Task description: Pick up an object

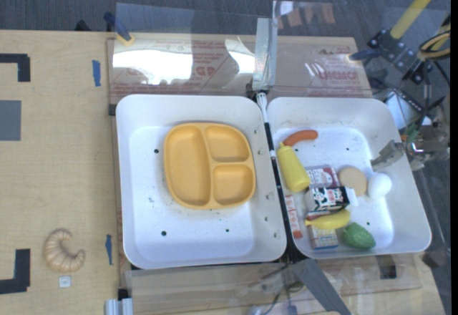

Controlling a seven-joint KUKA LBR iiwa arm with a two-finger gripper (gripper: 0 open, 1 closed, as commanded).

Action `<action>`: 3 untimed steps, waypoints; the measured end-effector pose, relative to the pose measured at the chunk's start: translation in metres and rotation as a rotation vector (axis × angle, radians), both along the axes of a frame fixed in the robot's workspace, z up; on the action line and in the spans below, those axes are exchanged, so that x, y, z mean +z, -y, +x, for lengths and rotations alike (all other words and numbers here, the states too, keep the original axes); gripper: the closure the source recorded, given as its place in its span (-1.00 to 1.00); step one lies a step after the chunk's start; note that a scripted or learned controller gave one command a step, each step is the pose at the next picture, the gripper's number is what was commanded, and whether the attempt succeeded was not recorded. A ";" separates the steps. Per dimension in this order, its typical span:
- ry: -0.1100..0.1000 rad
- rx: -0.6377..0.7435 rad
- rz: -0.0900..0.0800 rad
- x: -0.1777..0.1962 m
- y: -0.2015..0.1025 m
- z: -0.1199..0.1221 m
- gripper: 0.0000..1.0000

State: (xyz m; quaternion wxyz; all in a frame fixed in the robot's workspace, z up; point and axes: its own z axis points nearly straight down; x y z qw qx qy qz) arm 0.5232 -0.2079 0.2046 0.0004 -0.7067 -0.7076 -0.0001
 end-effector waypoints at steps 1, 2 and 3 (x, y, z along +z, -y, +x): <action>-0.006 0.112 0.003 -0.077 -0.044 0.051 -1.00; 0.029 0.292 -0.015 -0.106 -0.092 0.025 -1.00; 0.041 0.376 -0.018 -0.105 -0.104 -0.032 -1.00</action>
